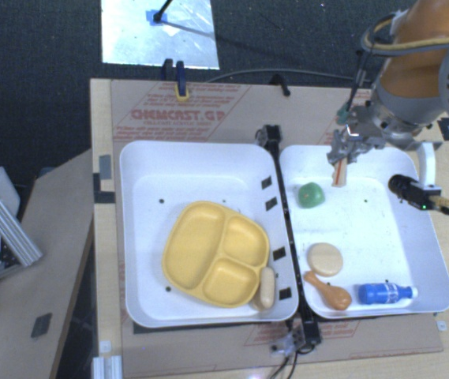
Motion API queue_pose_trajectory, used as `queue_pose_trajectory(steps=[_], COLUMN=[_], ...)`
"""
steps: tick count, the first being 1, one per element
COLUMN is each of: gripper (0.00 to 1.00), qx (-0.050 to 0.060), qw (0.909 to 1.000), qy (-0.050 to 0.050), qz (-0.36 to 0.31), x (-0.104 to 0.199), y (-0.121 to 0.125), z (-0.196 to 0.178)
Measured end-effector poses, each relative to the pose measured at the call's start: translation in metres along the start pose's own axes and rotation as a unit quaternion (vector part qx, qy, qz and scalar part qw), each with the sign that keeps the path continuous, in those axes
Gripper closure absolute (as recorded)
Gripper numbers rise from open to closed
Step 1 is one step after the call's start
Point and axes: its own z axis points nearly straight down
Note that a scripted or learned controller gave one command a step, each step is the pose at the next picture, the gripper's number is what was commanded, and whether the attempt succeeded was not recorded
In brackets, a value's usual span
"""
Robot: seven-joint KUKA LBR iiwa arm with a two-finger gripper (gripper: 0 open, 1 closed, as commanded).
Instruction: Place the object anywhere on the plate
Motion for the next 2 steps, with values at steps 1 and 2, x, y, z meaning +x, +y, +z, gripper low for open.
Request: queue_pose_trajectory(steps=[1,2], gripper=[1.0,1.0], qx=[0.0,0.001], qw=[1.0,1.0], qy=[0.0,0.0], qz=[-0.001,0.0], x=[0.044,0.086], y=[-0.024,-0.054], z=[-0.002,0.018])
